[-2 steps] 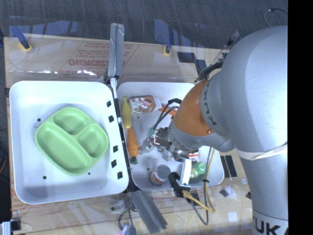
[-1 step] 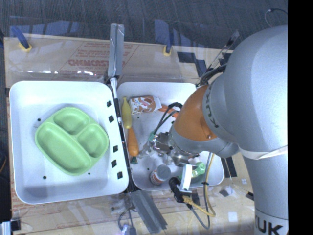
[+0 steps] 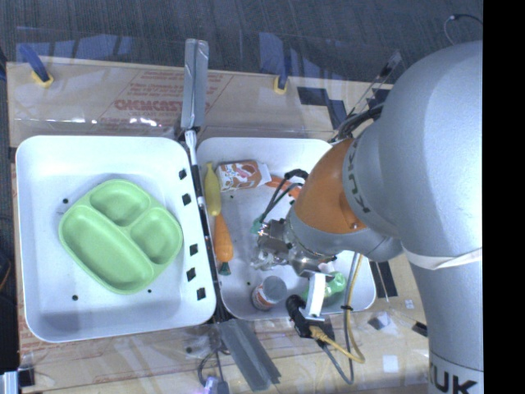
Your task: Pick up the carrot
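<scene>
Carrot (image 3: pixel 222 240) hugs right bin's left wall (image 3: pixel 203 245); we fear fingers jamming there; gripper (image 3: pixel 269 251) state: cannot tell

Just one camera here, fixed up above the bench and tilted down at a slant, far enough back to catch both shallow white plastic bins (image 3: pixel 33 220) side by side. The bulky grey arm with the orange band (image 3: pixel 410 179) crowds in from the right.
</scene>
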Tool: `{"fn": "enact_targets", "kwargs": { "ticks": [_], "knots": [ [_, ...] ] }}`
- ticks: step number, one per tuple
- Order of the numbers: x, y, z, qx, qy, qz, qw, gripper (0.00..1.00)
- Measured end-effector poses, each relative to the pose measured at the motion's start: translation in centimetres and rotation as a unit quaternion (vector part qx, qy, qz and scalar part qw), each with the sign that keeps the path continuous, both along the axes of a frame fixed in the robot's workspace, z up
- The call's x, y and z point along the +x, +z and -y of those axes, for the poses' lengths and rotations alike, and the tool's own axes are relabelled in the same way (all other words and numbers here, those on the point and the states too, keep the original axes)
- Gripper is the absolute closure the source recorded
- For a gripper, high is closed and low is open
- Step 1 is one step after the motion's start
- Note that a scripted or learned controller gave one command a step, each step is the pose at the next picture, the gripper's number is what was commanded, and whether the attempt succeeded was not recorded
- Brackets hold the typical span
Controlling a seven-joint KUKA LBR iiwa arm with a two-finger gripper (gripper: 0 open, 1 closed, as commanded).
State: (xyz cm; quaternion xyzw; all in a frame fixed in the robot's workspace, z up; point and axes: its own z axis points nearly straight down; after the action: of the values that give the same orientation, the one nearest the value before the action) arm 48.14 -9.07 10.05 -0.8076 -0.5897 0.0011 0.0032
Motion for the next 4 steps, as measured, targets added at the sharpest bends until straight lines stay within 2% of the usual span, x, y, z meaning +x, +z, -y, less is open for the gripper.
{"fn": "enact_targets", "kwargs": {
  "ticks": [1,3,4],
  "knots": [
    [0.0,0.0,0.0,-0.0001,0.0,0.0,1.0,0.0],
    [2.5,-1.0,0.6,-0.0008,-0.003,0.001,1.0,0.0],
    [2.7,-0.9,0.7,-0.0009,0.042,0.001,0.9991,0.0]
  ]
}}
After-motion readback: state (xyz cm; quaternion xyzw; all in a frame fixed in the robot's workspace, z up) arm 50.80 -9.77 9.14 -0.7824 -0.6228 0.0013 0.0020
